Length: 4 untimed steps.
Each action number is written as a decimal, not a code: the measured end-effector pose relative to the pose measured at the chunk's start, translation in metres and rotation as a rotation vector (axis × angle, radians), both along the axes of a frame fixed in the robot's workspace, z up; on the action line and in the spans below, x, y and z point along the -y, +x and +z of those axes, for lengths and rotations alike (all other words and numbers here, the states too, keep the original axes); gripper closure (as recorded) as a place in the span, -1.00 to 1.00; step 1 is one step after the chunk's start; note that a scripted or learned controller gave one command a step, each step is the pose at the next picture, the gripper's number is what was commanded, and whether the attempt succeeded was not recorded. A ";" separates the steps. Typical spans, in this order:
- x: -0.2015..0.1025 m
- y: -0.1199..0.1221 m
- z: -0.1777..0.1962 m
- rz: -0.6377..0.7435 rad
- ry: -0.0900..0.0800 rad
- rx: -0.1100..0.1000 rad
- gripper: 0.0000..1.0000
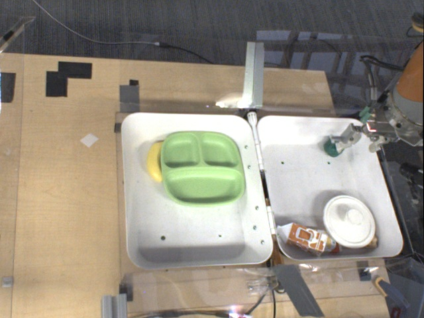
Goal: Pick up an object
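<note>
My gripper (335, 144) hangs low over the far right part of the right bin (298, 132), with a teal tip toward the bin floor. Nothing shows in it. The grey arm with its orange band (409, 91) comes in from the right edge. A white round bowl (349, 220) sits at the near right of that bin, well apart from the gripper. Beside it, in the near corner, lies an orange-brown packet (307, 239). In the left bin (192, 247) rests a green divided plate (201, 166), with a yellow banana (154, 162) partly tucked under its left edge.
A metal rail (260, 177) separates the two bins. An upright metal post (254, 78) stands behind the bins at the middle. Cables and dark hardware (404, 177) crowd the right edge by the arm. Wooden bench surface (59, 197) stretches to the left.
</note>
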<state>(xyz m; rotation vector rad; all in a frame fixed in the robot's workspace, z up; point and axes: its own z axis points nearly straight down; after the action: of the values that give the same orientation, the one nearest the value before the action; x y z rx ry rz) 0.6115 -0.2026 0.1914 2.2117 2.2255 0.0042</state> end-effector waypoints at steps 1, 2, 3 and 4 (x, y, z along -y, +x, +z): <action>0.001 0.054 -0.088 -0.064 0.000 -0.001 -1.00; -0.011 0.031 -0.105 0.037 -0.001 0.001 -1.00; 0.001 0.060 -0.079 0.021 -0.002 0.004 -1.00; -0.010 0.049 -0.104 0.044 -0.001 0.002 -1.00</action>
<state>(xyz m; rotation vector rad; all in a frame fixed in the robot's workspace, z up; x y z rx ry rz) 0.6600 -0.1925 0.0873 2.1604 2.2724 0.0050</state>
